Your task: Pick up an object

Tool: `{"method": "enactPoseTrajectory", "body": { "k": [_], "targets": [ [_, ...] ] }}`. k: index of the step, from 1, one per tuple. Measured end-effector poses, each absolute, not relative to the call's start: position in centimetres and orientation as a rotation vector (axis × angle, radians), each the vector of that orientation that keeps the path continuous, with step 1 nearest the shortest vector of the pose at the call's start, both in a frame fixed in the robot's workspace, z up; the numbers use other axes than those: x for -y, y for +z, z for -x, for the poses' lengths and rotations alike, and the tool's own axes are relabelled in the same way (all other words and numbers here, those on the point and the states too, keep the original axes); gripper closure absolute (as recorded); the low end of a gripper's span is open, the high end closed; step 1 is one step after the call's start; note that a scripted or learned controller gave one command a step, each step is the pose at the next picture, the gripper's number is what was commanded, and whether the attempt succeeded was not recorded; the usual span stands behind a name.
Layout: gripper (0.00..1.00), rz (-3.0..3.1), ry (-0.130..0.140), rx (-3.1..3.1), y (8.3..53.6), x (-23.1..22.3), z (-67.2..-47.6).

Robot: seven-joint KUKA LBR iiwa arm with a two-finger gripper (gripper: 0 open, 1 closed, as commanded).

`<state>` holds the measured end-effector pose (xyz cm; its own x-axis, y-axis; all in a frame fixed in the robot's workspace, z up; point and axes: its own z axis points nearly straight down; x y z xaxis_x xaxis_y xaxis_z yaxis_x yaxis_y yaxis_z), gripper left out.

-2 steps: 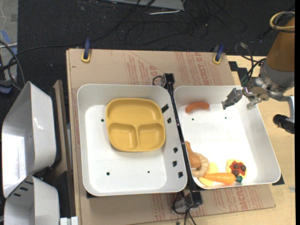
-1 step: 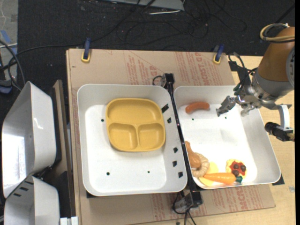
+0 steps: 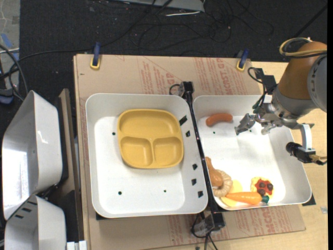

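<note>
- Spread wide with nothing between its fingers, the claw [image 3: 253,125] is seen at the right of the frame, over the upper part of the right bin [image 3: 291,163].
- One finger [image 3: 242,127] is pointed left toward a sausage [image 3: 219,119], which is found near it, apart from it, in the upper left corner of that bin.
- At the lower edge of the right bin a carrot [image 3: 243,197] is laid flat, touching a shrimp [image 3: 219,180] on its left, with a yellow piece [image 3: 234,187] partly covered between them.
- Just right of the carrot, a small yellow item with red and dark spots [image 3: 262,185] is seen; its kind cannot be told.
- A yellow divided plate [image 3: 151,138] is set in the upper middle of the left bin [image 3: 140,194].
- Both bins are carried side by side on a brown board surface [image 3: 145,72], held by two clamps [image 3: 95,57] at its upper edge.
- The grey arm [image 3: 301,79] is brought in from the right of the frame.
</note>
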<state>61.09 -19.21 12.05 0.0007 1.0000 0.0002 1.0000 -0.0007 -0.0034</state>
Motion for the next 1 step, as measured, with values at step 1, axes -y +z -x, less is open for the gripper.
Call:
{"method": "enactPoseTrajectory", "body": {
  "k": [1],
  "targets": [
    [0.00, 2.221, 0.003, 2.220, 9.05, 19.15, -61.06]
  ]
}}
